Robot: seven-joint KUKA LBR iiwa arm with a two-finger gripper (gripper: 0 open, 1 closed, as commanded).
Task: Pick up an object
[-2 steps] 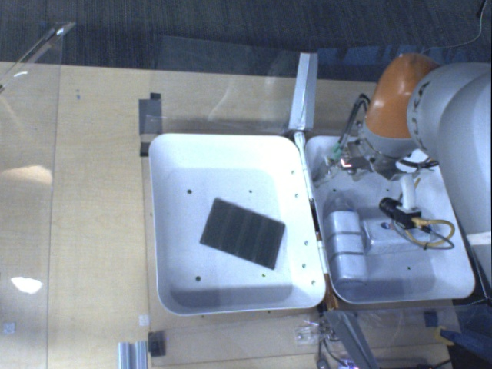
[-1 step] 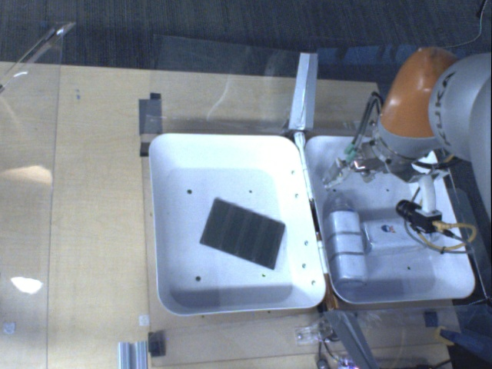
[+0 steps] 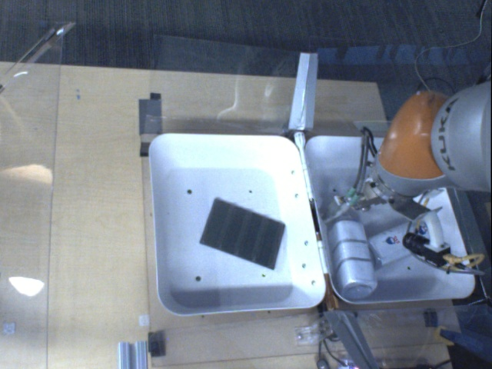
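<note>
A: Where's the thing to pick?

B: A dark ribbed rectangular pad lies flat, slightly askew, mid-floor of the left bin.

A: How will it handle?

B: Probably light, thin and a bit flexible; lying flat, it offers little but an edge to pinch.

A: And the gripper?

B: Down in the right bin, by its left wall. Whether it's wide or narrow, I cannot tell.

arm cut off at right edge, hand's fingertips hidden
</note>
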